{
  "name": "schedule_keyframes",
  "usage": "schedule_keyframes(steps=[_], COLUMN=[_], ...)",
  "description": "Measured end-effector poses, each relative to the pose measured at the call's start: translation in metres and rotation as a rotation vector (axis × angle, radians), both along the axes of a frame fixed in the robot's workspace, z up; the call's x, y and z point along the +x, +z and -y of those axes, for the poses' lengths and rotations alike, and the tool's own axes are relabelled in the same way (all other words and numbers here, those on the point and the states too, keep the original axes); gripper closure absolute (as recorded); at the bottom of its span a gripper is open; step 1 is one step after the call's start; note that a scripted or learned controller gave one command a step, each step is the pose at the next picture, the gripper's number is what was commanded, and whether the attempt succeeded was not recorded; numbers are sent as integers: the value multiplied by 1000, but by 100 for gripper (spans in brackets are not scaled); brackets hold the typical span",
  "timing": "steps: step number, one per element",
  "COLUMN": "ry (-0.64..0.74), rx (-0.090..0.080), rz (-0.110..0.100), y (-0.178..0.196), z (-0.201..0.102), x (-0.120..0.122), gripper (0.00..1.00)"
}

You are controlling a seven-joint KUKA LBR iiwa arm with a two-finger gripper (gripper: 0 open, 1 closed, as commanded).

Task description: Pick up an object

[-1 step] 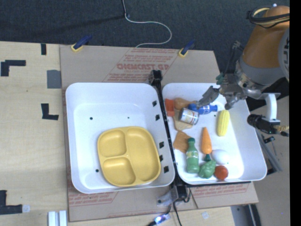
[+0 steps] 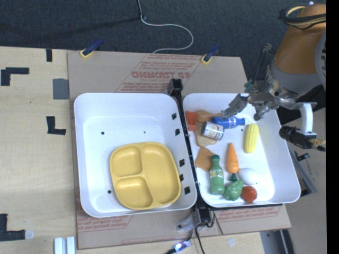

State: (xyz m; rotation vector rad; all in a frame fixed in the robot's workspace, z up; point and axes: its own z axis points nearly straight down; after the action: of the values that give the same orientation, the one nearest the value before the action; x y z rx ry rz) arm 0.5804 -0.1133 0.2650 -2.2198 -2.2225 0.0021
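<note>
Two dark fingers [image 2: 233, 108] of the pincer [image 2: 247, 110] stand apart with nothing between them, over the far part of the right bin [image 2: 286, 165]. One finger slants down toward a blue bottle [image 2: 231, 122], which lies on its side just below; whether they touch I cannot tell.

Beside the bottle, toward the bin's left edge, lies a small tin can [image 2: 213, 131] with a shiny end and a label too small to read. An orange block [image 2: 190, 118] and a tan chunk [image 2: 204, 115] sit against that left edge. A yellow corn cob [image 2: 251, 137], ridged, lies apart near the right side. Toward the middle is a smooth tapered carrot [image 2: 232, 157], next to a green bottle [image 2: 215, 177] and another tan piece [image 2: 203, 159]. Along the near edge sit a knobbly green vegetable [image 2: 233, 189], a round red tomato [image 2: 249, 193] and a white egg [image 2: 247, 175].

In the left bin [image 2: 106, 110] lies a glossy yellow plate [image 2: 144, 174] with three compartments, toward the near right corner.

Both bins rest on a cardboard sheet [image 2: 122, 70] printed with red lettering at its far edge, upside down from here and not legible. Blue and yellow clamps [image 2: 91, 47] pin its far corners to the wooden bench [image 2: 32, 142], and a thin white cable [image 2: 164, 24] trails over the dark carpet beyond.
</note>
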Motion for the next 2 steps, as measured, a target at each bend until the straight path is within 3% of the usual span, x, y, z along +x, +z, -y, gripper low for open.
schedule_keyframes(steps=[2], ry=[0], rx=[0], rz=[-4], y=[-88], z=[2], x=[6], gripper=[0])
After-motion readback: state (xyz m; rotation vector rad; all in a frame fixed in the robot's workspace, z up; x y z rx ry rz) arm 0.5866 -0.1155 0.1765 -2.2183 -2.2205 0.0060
